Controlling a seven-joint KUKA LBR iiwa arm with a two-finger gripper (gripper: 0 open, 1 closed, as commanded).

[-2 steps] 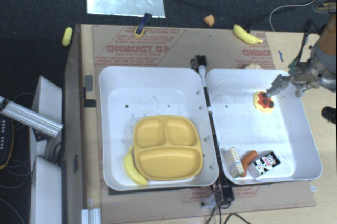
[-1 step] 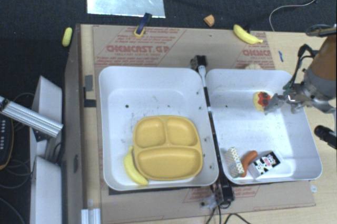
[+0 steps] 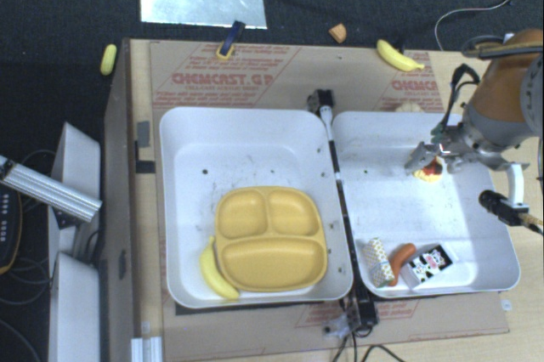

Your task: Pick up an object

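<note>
My gripper hangs over the upper right part of the right bin, at the end of the grey and orange arm. Its fingers stand apart, so it is open. A small red and yellow object lies on the bin floor just under and between them. At the bin's front lie a corn-like piece, an orange sausage-shaped item and a black and white box.
The left bin holds a yellow divided plate with a banana at its left edge. Behind the bins, on the cardboard, lie another banana, a small orange piece and a blue and yellow tool.
</note>
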